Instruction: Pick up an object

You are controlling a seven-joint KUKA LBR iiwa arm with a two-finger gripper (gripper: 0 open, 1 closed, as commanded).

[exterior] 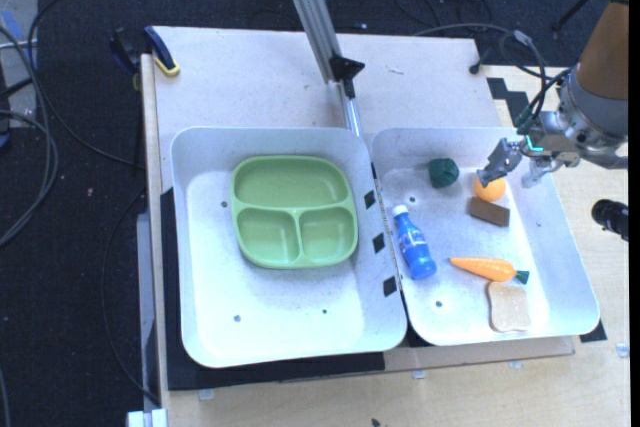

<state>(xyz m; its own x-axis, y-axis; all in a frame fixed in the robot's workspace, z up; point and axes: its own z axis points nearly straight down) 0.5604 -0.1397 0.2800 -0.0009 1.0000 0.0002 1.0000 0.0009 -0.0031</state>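
The right bin holds several small things: a dark green lump, an orange ball resting against a brown block, a blue bottle lying on its side, a carrot and a slice of bread. My gripper hangs over the bin's far right part, open, with nothing between its fingers. One finger points down just above the orange ball; whether it touches the ball I cannot tell.
In the left bin lies a light green divided plate. A slanted metal pole comes down to the rim between the bins. The grey arm with its orange band stands at the right edge.
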